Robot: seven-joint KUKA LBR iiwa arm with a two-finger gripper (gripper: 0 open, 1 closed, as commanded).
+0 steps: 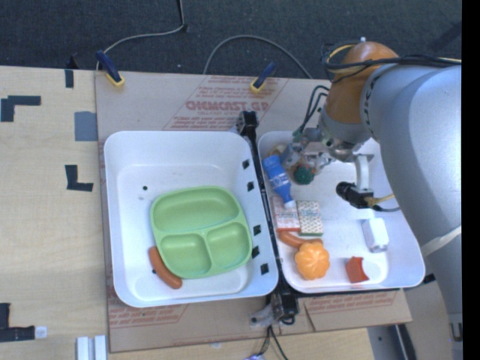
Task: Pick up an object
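Green tray (199, 229), blue bottle (277, 177), orange pumpkin (312, 260), white bins (120, 201)

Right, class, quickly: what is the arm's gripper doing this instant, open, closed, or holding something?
Gripper: low over the right bin, at the dark green ball beside the blue bottle; its state cannot be told.

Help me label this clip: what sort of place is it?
Probably a robot lab bench: two white bins clamped onto cardboard, toy food such as a green divided plate, and a grey arm reaching in.
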